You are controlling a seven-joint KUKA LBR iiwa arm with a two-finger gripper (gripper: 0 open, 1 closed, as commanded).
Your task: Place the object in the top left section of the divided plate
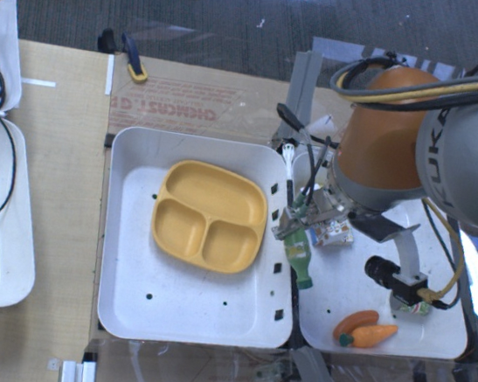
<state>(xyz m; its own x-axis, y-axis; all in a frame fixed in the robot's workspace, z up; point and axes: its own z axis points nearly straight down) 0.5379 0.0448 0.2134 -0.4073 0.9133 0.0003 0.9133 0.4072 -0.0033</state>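
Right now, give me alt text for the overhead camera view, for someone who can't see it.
A grey and orange robot arm reaches over the right white bin, its claw beside a green bottle-shaped toy. A yellow divided plastic plate sits in the left white bin; an orange toy carrot lies in the right.

My arm (459,128) came in from the right, high over the bench, so its grey body and orange band (384,131) loomed large in the upper right of the view. Cables ran along the top of it. The wrist pointed down and to the left, and my gripper (299,216) hung low beneath it. The wrist and wires screened the gripper's tip, so its state could not be read.
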